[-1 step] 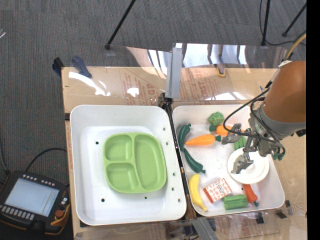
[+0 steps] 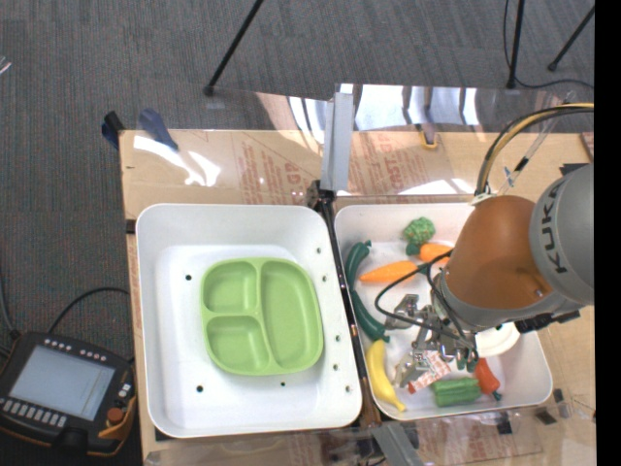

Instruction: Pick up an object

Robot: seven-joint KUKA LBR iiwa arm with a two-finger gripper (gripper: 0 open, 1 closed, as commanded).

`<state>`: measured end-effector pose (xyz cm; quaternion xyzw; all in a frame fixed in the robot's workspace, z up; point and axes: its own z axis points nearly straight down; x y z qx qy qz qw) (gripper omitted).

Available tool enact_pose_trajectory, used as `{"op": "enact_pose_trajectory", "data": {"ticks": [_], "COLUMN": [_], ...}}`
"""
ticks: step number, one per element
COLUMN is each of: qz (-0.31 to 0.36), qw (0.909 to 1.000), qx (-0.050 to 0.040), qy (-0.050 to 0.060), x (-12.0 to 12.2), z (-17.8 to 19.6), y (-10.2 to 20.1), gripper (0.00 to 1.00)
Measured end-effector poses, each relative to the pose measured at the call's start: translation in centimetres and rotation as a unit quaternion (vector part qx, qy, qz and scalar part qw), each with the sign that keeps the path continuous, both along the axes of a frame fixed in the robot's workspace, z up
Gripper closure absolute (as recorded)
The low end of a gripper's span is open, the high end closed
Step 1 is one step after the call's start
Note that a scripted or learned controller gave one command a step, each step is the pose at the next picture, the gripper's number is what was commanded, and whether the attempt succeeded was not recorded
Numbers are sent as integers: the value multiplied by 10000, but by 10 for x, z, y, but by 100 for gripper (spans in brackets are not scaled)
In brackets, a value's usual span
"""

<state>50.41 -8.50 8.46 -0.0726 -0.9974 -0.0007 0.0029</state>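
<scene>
Camera view, read from the left: a handheld control screen (image 2: 60, 386) lies on the floor, then the left bin (image 2: 165, 231) holds a green divided plate (image 2: 262, 316) with nothing in its three sections. The right bin (image 2: 539, 377) is where the pickable things lie, crowded together: a dark green pepper (image 2: 355, 260), an orange carrot (image 2: 388, 271), a small broccoli (image 2: 419, 230), a yellow banana (image 2: 381, 375), and a green block (image 2: 455, 391) beside a red piece (image 2: 488, 378) in the near corner. The gripper (image 2: 423, 343) hangs low over that bin's middle, between banana and green block; whether its fingers are spread or closed, and whether anything sits between them, I cannot tell through the tangle of metal and cable. The main risk, I judge, is crowding: a closing grip could catch two toys, nudge one aside, or pinch nothing. The only readable writing is "KUK" on the grey arm (image 2: 572, 236); print on the cardboard bench (image 2: 262, 168) is too faint.
</scene>
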Motion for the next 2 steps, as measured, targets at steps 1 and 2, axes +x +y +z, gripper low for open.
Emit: {"op": "enact_pose_trajectory", "data": {"ticks": [1,2], "qz": [-302,-482], "qw": [9995,9988], "qx": [-5,-6], "qy": [-42,-7], "x": [76,-3], "z": [3,2], "y": [1,-18], "gripper": [0,0]}}
